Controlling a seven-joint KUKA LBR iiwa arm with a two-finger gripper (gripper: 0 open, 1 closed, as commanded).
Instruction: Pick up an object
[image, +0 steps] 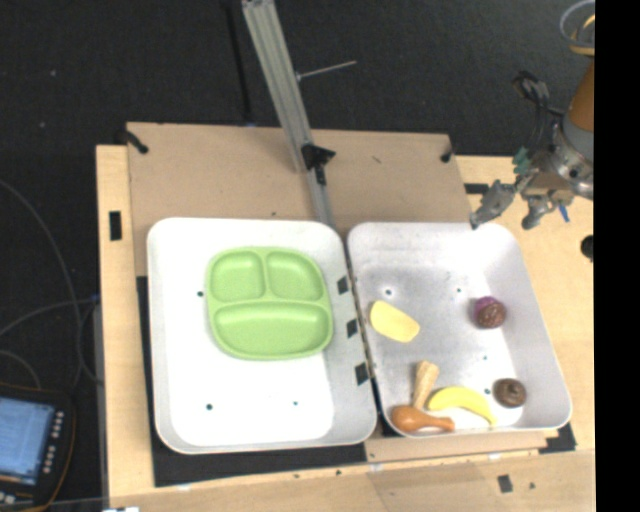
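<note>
My gripper (512, 210) hangs at the far right, above the back right corner of the right bin (430, 250), with its two fingers spread open and nothing between them. In the right bin lie a flat yellow piece (394, 322), a dark purple ball (488, 313), a brown round object (509, 392), a yellow banana (462, 403), a tan stick-shaped piece (425, 381) and an orange-brown piece (421, 420) at the front edge. All of these lie well below and in front of the gripper.
The left bin (180, 400) bears a green divided plate (269, 302). A metal pole (285, 95) slants up from between the bins at the back. A small screen (28, 437) sits off the bench at the lower left.
</note>
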